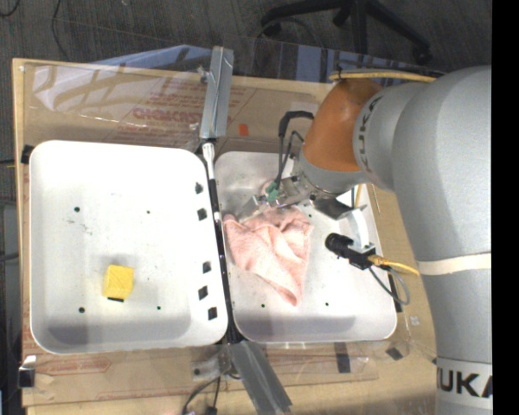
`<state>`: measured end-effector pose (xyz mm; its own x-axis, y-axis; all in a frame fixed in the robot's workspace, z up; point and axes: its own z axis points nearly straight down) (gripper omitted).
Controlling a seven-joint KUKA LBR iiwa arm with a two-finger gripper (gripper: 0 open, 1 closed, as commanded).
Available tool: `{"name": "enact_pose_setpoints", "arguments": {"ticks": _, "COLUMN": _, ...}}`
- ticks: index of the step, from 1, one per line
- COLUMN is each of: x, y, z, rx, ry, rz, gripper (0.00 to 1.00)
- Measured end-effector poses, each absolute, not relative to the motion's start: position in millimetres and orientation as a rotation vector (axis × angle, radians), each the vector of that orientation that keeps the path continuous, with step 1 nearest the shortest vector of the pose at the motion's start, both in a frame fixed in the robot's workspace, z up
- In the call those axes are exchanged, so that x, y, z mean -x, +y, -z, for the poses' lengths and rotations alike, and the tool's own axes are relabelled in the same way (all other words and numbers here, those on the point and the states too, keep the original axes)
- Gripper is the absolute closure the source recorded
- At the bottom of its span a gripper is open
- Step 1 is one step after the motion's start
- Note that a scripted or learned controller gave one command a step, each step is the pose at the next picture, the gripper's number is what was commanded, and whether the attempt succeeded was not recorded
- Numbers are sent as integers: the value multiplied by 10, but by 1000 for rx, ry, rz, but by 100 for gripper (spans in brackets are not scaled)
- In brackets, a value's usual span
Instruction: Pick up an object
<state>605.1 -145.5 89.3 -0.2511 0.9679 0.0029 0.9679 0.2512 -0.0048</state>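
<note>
A crumpled pink cloth lies in the right bin, spread from its middle toward the divider. A small yellow block rests in the left bin, near its front left. My gripper is low in the right bin, at the far edge of the pink cloth and seemingly touching it. The grey arm with its orange band reaches in from the right and hides the bin's far right corner.
A black plug with a yellow cable hangs over the right side of the right bin. A raised divider with black clips separates the two bins. A metal bar stands behind them on the cardboard-covered bench.
</note>
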Motion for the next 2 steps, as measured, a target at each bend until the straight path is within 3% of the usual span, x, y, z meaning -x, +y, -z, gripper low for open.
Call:
{"name": "enact_pose_setpoints", "arguments": {"ticks": 1, "x": -6049, "y": -1464, "z": -963, "rx": 1913, "ry": -2480, "rz": -8, "gripper": 100}}
{"name": "enact_pose_setpoints", "arguments": {"ticks": 2, "x": -6571, "y": -569, "z": -1892, "rx": 2093, "ry": -2337, "rz": -6, "gripper": 100}}
